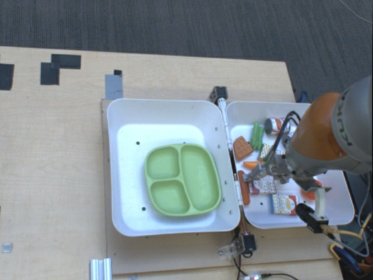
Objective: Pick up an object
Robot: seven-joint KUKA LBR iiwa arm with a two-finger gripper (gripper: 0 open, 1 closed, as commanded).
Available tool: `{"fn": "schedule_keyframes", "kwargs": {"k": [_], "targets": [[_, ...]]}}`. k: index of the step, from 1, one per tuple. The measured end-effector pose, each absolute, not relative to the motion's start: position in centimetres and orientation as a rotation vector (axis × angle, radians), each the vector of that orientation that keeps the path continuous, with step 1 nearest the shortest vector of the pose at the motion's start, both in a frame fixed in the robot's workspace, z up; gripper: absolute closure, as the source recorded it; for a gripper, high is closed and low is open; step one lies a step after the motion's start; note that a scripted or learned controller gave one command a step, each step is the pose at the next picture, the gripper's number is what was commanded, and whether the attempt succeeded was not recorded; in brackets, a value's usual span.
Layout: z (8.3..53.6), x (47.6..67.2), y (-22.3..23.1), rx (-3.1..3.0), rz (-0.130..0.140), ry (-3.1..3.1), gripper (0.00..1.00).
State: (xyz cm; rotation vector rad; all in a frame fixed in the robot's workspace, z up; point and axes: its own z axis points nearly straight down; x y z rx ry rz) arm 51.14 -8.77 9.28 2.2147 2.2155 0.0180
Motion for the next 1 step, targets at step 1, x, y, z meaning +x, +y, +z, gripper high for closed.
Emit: {"fn": "schedule_keyframes", "kwargs": {"k": [1], "targets": [[10.39, 51.55, -8.75, 2.202, 0.031, 2.205, 1.0]]}}
